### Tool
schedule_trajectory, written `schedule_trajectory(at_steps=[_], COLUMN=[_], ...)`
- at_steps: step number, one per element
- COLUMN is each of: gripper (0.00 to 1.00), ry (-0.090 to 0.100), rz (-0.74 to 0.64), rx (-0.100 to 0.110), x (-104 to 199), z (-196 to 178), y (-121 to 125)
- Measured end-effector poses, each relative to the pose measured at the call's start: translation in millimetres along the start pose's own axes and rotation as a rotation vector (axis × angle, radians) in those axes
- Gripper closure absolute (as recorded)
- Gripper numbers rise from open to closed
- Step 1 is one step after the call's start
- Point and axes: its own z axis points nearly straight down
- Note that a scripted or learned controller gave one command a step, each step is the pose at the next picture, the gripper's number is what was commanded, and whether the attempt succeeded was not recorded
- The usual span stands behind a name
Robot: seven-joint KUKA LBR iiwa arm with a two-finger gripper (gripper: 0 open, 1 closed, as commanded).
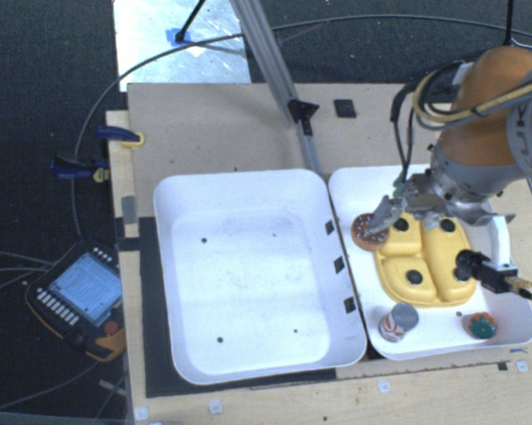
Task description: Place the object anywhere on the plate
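Item: one grey arm with orange band, reaching in over the right-hand white bin (525, 330) on the counter; its claw (385, 216) is hanging low at that bin's left wall, near the far-left corner. Whether the claw is released or clenched I cannot tell; the wrist is hiding it. Item: a small round brown object (368, 232), doughnut-like, is lying against the bin's left wall, touching or just under the claw tip. Item: a yellow sectioned plate (428, 264) is sitting mid-bin, just beside the brown object. Item: a small grey-and-red cup-like piece (398, 320) near the bin's front-left corner; a green-and-orange piece (481, 325) at its front-right corner. Item: the left-hand white bin (243, 271). Risk, as I judge it: the object is lying so close to the wall that the claw may be striking the rim or nudging the piece aside, and a shallow grip could be dropping it short of the plate.
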Motion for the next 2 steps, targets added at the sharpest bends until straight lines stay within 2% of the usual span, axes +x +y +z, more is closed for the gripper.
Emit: schedule_trajectory(at_steps=[1, 2], gripper=[1.0, 1.0], ry=[0.001, 0.001], rz=[-0.002, -0.001], rx=[0.001, 0.0], x=[60.1, 107.0], z=[3.1, 3.8], y=[17.5, 50.0])
